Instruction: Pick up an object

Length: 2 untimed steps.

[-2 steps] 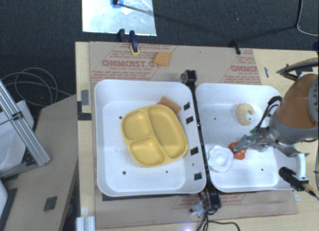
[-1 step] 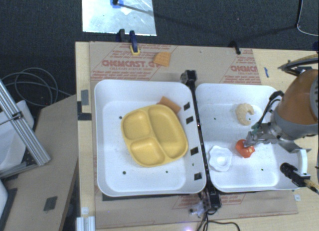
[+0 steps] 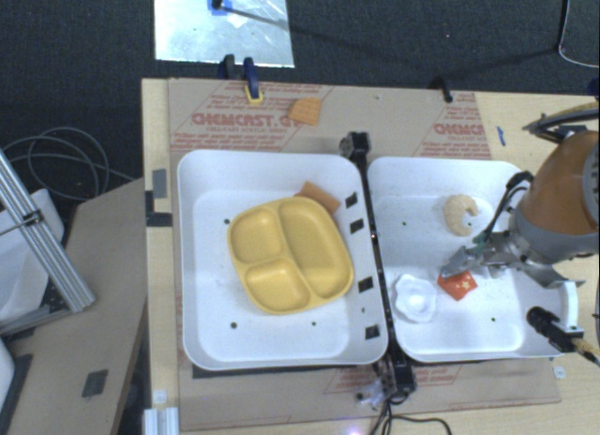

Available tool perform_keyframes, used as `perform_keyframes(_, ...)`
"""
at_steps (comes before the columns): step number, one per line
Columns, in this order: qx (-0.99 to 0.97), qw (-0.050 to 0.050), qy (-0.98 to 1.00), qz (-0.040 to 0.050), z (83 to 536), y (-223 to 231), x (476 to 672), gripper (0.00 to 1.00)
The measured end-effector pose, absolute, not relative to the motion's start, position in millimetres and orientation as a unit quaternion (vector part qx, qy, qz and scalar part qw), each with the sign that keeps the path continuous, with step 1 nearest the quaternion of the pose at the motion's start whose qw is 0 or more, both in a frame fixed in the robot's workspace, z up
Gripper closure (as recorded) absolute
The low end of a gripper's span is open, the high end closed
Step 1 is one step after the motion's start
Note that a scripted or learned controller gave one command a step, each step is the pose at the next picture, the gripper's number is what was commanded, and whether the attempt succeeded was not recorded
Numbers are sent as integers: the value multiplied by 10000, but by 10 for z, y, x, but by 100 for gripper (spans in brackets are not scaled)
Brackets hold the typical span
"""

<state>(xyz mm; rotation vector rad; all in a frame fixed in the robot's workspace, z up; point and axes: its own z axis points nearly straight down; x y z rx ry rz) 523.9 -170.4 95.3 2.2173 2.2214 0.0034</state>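
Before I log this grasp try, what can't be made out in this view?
- Hand: too small and blurred to tell whether it touches the red item.
- Orange piece in the left bin: partly hidden under the yellow divided plate.
- Arm: cut off by the right edge.

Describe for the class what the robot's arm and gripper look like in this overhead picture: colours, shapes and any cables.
The arm enters from the right as a thick rounded body, with a broad orange band above a grey wrist section. Thin dark cables curve along its left side down toward the gripper, a small grey metal assembly with slim fingers. No markings can be read on it.
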Motion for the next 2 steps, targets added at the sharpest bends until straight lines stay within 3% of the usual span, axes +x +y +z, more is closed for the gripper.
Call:
perform_keyframes(1, 7069, -3, 7073, -2, 839, -1742, 5103, 0)
perform_keyframes(2, 7065, 22, 7077, 14, 961, -1743, 5125, 100)
